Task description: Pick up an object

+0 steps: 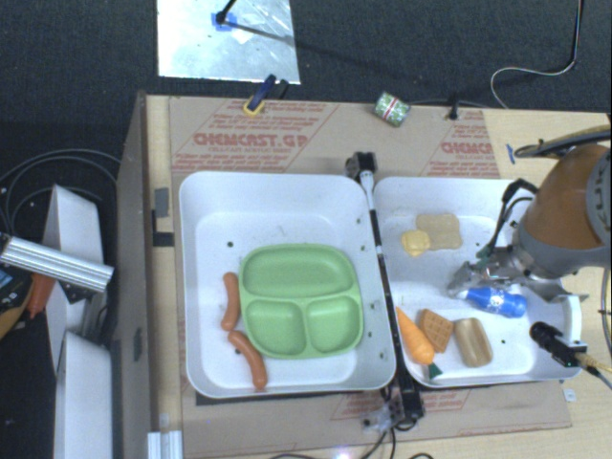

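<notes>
1. Over the right bin (478, 376), pincer (475, 280) sits low; open or closed cannot be told.
2. Blue object (497, 301) lies just beside it.
3. Left bin (206, 256) carries green tray (301, 299).

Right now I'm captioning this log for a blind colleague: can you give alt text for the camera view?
A grey robot arm reaches in from the right, its gripper low in the right bin beside a blue bottle. That bin also holds a carrot, cracker, bread roll and two pale pieces. The left bin holds a green divided tray and two sausages.
</notes>
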Action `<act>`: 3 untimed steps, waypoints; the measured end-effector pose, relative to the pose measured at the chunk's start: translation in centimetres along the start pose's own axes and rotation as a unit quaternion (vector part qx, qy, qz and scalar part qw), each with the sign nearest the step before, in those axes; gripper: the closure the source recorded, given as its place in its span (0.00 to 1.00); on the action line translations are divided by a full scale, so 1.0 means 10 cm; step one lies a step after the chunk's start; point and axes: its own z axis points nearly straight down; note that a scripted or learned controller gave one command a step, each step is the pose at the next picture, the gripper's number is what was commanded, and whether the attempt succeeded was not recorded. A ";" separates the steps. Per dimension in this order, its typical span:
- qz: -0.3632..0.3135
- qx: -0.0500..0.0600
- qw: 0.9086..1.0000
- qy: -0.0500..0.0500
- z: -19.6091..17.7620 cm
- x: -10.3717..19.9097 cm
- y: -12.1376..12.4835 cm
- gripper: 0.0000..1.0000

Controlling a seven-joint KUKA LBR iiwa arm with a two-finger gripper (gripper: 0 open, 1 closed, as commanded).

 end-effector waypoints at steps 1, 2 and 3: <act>-0.002 -0.001 1.000 0.000 -0.01 0.61 0.65 0.00; -0.002 -0.001 1.000 0.000 -0.01 0.66 1.12 0.00; -0.002 0.002 1.000 0.000 -0.01 0.69 1.31 0.00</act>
